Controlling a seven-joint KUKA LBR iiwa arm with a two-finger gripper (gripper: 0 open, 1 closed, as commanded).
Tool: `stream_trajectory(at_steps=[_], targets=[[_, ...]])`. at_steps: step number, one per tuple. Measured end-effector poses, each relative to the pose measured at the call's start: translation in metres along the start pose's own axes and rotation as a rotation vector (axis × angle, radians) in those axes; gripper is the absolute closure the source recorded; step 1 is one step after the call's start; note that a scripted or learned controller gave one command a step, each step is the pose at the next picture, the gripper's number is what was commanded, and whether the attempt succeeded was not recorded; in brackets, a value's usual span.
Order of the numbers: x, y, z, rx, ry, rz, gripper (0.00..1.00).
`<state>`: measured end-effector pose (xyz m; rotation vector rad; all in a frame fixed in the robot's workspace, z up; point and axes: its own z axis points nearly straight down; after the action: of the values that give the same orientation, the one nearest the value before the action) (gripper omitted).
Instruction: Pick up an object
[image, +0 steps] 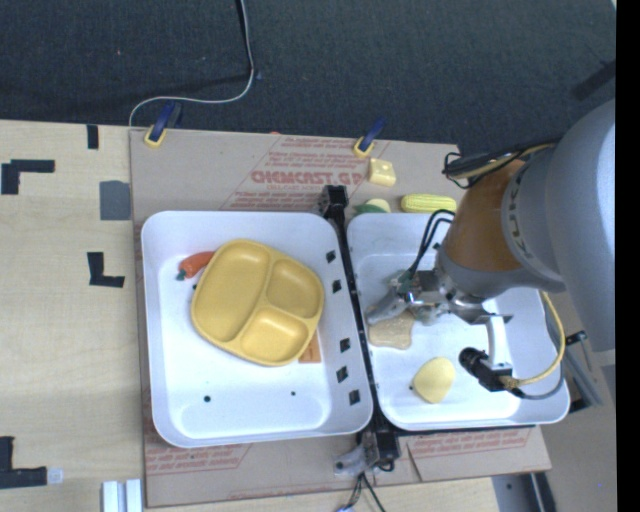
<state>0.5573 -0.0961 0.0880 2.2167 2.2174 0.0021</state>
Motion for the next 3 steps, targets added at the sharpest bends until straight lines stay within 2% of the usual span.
stream_trajectory(at_steps=[1, 2, 3], targets=[[-0.009, 0.037, 0.001, 0.001, 0.005, -0.003, 0.00], [-0.001, 0.092, 0.001, -0.003, 0.003, -0.003, 0.00], [-0.005, 0.097, 0.001, -0.001, 0.003, -0.002, 0.00]])
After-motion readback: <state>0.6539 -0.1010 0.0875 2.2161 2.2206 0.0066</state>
